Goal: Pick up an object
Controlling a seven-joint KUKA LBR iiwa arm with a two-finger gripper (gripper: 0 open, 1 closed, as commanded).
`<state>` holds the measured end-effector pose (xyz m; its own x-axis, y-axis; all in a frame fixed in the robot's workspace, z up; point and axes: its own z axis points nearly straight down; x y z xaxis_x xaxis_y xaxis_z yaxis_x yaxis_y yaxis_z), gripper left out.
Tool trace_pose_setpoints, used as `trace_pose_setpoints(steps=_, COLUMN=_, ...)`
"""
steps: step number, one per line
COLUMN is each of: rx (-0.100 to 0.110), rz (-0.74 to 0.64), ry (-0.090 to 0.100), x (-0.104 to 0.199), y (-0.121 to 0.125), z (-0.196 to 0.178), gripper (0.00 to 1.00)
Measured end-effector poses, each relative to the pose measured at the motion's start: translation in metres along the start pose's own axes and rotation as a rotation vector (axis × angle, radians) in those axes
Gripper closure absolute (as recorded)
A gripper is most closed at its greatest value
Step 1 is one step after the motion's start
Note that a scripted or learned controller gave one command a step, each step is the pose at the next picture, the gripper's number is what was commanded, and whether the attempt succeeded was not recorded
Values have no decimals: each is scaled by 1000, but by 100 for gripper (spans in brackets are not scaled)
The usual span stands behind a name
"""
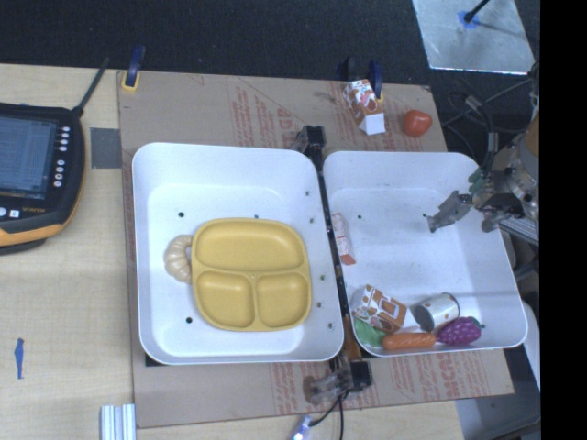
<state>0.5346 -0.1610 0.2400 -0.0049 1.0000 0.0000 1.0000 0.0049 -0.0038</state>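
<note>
In the camera view, the pick has not been made: every object lies loose, so choosing a target, descending and closing are all left. The grey two-finger gripper hangs over the right shallow white plastic bin, near its right wall, reaching in from the right. Its jaws seem slightly parted with nothing between them, though they are small and dim here.

The likely targets cluster in that bin's near corner, well apart from the jaws and toward the camera: a small brown-and-white printed carton, an orange toy carrot, a silver metal can on its side and a purple toy grape bunch. A slim red-and-white packet lies against the bin's left wall.

The left white bin holds a yellow three-compartment plastic tray, touching a beige ridged toy.
</note>
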Motion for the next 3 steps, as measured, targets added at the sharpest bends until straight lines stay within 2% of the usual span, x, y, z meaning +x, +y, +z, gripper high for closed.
trace_pose_setpoints(steps=1, rx=1, rz=2, ry=0, x=-52, y=-59, z=85, gripper=0)
trace_pose_setpoints(steps=2, rx=0, rz=-1, ry=0, x=-50, y=60, z=149, gripper=0)
trace_pose_setpoints(steps=3, rx=0, rz=-3, ry=-1, x=-51, y=61, z=138, gripper=100)
